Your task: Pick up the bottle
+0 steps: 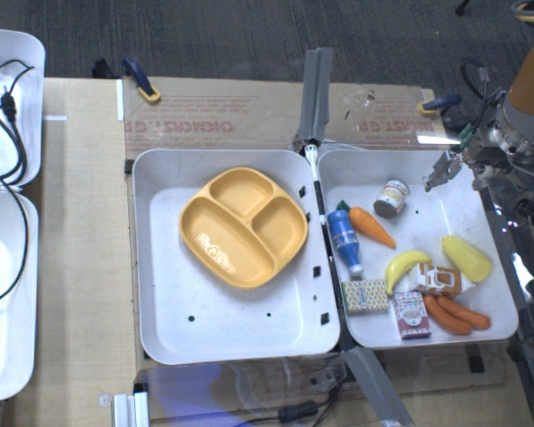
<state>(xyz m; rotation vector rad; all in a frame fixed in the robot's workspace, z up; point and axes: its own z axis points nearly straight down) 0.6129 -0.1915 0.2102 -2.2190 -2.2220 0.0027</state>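
The blue bottle [343, 239] lies on its side near the left wall of the right bin [467, 332], white cap toward the front. An orange carrot [371, 226] lies just to its right. My gripper [458, 167] hangs at the right bin's far right corner, well away from the bottle, with its two fingers [441, 172] spread apart and nothing between them.
The left bin [160, 327] holds a yellow divided plate [243, 226]. In the right bin lie a small can [392, 197], a banana [405, 268], a yellow lemon-like piece [467, 258], sausages [456, 315], a cracker box [365, 295] and small cartons [413, 315].
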